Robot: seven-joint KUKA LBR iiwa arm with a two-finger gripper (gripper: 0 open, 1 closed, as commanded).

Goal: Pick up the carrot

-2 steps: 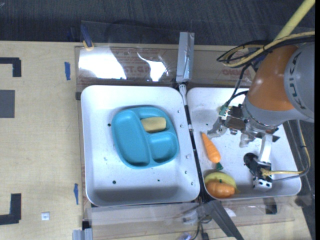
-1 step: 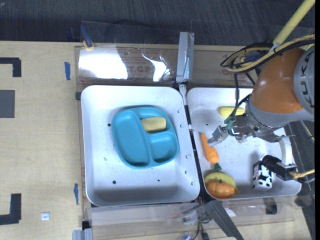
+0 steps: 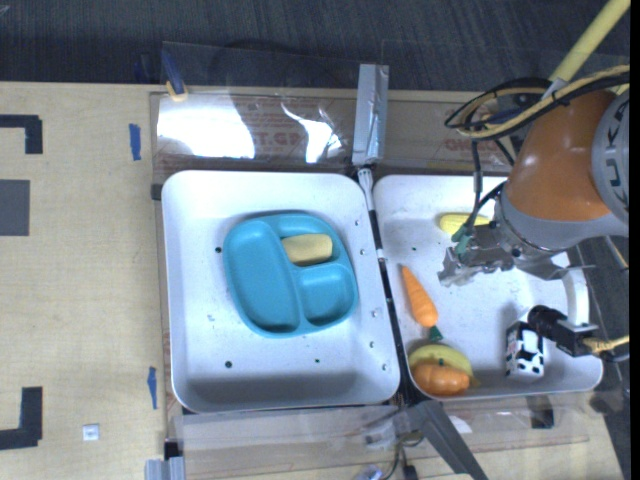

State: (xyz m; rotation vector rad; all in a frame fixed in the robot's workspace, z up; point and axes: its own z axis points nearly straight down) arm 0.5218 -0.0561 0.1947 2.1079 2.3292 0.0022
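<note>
Fingers (image 3: 462,266) nr 1 carrot (image 3: 419,295)

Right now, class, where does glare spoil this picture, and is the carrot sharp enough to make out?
Camera view: strong glare whitens the clear plastic sheet behind the left white bin; the small orange carrot in the right white bin is evenly lit and fairly sharp; the gripper looks slightly blurred.

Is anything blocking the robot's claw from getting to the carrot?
No, nothing visible is in the way. The gripper hangs to the right of the carrot in the right bin, with bare white floor between them. The yellow and orange toy sits below the carrot, off to the side.
</note>
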